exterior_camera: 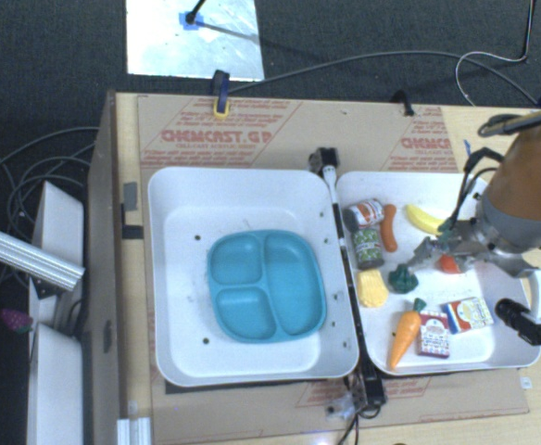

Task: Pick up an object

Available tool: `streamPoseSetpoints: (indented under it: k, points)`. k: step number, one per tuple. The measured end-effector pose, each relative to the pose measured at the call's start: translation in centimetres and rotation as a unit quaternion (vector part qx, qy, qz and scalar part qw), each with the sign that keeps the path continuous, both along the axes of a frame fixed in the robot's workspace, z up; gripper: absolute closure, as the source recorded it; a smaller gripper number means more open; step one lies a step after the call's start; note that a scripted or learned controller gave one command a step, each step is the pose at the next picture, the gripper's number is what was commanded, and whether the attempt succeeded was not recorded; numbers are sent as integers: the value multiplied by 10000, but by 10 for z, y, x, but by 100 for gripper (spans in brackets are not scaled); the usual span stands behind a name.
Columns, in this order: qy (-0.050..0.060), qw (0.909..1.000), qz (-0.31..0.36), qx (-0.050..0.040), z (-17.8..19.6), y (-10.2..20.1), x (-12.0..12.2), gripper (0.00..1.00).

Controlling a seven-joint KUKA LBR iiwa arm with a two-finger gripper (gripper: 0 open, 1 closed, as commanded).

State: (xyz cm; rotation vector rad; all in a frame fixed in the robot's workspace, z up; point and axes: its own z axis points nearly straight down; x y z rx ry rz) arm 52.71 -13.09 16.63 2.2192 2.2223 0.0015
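Gripper (434,246): dark two-finger tool on the grey arm with orange band (528,188), reaching in from the right over the right-hand shallow white bin (511,358); whether it is open or closed cannot be told, and nothing is seen held in it.

Left-hand shallow white bin (178,248): holds one pale blue plastic tray with three compartments (268,284), lying flat.

Right-hand bin, contents, none yet lifted:
- orange toy carrot with green top (404,334), near the front wall.
- flat red-and-white carton (434,334), just beside the carrot.
- white, blue and red packet (467,314), beside the carton.
- dark green labelled can (368,246), by the divider.
- white-and-orange labelled can (366,213), behind it.
- yellow lumpy piece (372,289).
- yellow toy banana (424,219).
- slim orange stick-shaped piece (389,227).
- dark green toy broccoli (403,278), just below the gripper.
- small red piece (449,264), partly hidden, touching or just under the tool.

Step judged: approach and descent, grasp not confirmed. Next move calls for settling on one item, probably the red piece or broccoli, and closing squarely on it.
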Motion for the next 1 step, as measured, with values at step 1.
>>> streamPoseSetpoints:
  k: [1]
  points:
    - [-4, 10000, 1, -2, -82, 5, -30, 0]
